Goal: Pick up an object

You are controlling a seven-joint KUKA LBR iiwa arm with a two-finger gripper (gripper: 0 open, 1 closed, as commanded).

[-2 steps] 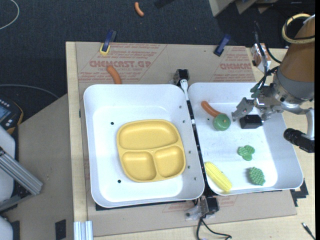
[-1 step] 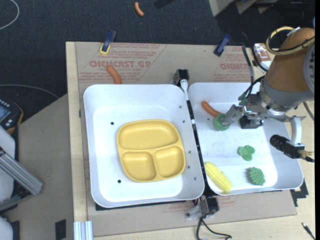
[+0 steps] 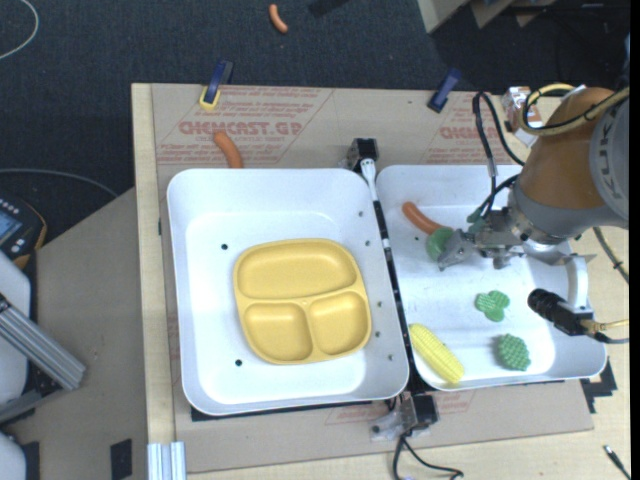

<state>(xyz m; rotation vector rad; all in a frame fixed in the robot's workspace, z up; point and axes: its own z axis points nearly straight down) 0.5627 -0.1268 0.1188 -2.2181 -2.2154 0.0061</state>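
The gripper (image 3: 452, 249) sits in the right bin (image 3: 455, 183), its fingers against a green item (image 3: 438, 245) that is partly hidden; whether they are apart or clamped cannot be told. An orange sausage (image 3: 420, 216) lies at 11 o'clock of it, long axis running 10 to 4 o'clock.

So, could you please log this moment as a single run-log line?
gripper: in right bin, at green object | grasp: unclear | nearby: orange sausage | corn: front-left | left bin: yellow tray
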